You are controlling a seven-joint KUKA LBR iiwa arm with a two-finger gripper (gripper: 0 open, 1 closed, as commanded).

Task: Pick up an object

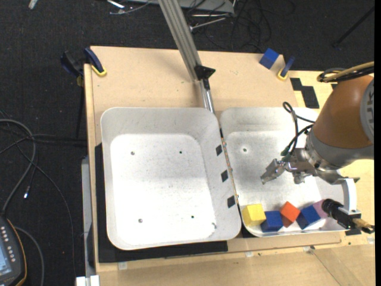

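Nearest you, along the front wall of the right bin (250, 121), sit a yellow block (253, 213), a blue block (272, 220), an orange block (290, 212), a second blue block (309, 216) and a pink piece (326, 206), bunched close together. Just behind them the hand (275, 171) hovers over the bin's bare floor, fingers spread, gripping nothing. The left bin (158, 171) lies beside it. Farther back, another blue block (269, 58) rests on the wooden surface (149, 79).
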